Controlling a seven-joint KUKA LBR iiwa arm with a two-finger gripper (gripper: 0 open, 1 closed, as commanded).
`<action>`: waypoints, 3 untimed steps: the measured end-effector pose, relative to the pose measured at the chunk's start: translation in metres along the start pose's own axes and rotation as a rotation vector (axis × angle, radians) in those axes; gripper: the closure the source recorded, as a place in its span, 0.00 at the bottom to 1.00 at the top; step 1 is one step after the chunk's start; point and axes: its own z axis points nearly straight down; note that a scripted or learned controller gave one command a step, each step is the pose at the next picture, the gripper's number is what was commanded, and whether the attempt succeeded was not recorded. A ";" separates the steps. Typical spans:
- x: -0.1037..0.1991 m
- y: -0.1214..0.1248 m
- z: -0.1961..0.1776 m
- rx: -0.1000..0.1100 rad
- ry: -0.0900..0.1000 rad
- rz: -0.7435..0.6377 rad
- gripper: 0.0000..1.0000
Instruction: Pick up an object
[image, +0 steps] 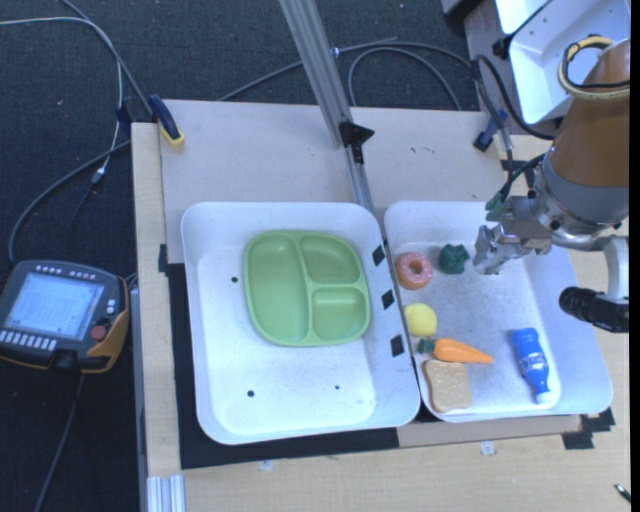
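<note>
here, in the camera view, the arm comes in from the worktop's right edge and is cut off by the frame at the top right, so only its orange band and grey wrist are seen. the tool hangs over the far part of the right bin, just beside a dark green piece. its tips are small and blurred against the white floor; whether they are apart or closed cannot be told, and nothing is seen between them.

the dark green piece is too small to name surely; it sits near the far edge of the right bin, next to a pink ringed doughnut. nearer the front lie a yellow lemon, then an orange carrot, its long axis running across the bin with the thin end toward the worktop's right edge. a slice of toast rests at the front left corner of that bin, touching or almost touching the carrot. a blue bottle lies flat toward the right side, its long axis running from far to near, with the cap end nearest the front edge.

the left bin carries a green divided plate, lying flat in its middle.

on the floor left of the worktop sits a handheld control pendant, its screen hard to read.
</note>
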 end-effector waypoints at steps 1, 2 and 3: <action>0.047 -0.014 0.013 0.002 0.000 0.001 1.00; 0.093 -0.013 0.040 0.004 0.000 0.001 1.00; 0.149 -0.020 0.061 0.004 0.000 0.001 1.00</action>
